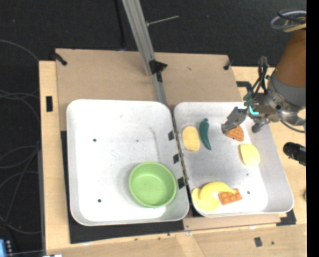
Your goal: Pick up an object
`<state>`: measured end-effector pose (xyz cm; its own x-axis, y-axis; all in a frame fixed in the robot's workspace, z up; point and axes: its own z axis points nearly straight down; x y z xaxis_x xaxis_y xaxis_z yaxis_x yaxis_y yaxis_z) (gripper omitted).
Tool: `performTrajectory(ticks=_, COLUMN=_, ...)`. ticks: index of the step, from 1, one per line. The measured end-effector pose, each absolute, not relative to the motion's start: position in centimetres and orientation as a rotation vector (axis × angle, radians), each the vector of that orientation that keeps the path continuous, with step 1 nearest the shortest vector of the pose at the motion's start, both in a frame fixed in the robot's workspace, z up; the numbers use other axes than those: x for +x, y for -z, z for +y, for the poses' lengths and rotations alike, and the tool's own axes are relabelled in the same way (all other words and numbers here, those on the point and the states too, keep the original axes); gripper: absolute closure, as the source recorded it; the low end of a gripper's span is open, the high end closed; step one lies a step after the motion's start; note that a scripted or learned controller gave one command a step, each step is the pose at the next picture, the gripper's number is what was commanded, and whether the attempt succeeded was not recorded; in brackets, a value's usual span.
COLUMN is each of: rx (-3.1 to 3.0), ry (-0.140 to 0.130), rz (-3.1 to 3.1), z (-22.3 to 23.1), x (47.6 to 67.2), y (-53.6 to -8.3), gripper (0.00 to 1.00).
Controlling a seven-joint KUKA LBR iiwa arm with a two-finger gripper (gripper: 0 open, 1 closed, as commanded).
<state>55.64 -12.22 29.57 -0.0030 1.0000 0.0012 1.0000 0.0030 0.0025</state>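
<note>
My gripper (245, 125) hangs over the back right part of the right bin (274, 189), fingers spread apart and open. An orange waffle-like piece (236, 134) lies on the bin floor right under its left fingertip (231, 125), not between the fingers. A pale yellow round piece (249, 155) sits just in front of the gripper. Further left lie a yellow oval piece (190, 138) and a dark green pepper (205, 134) side by side. At the bin's front a yellow object (210, 193) rests with a second orange piece (229, 197) on it.
A green bowl (153, 183) stands in the front right corner of the left bin (95, 127). A slanted metal pole (143, 42) rises behind the wall between the bins. Cables hang off the arm's wrist (261, 84).
</note>
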Motion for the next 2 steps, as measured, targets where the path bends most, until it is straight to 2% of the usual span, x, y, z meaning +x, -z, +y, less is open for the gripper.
performTrajectory(ticks=2, rx=2.224, ry=0.006, rz=2.221, z=-12.6, x=54.5, y=-20.7, gripper=0.0)
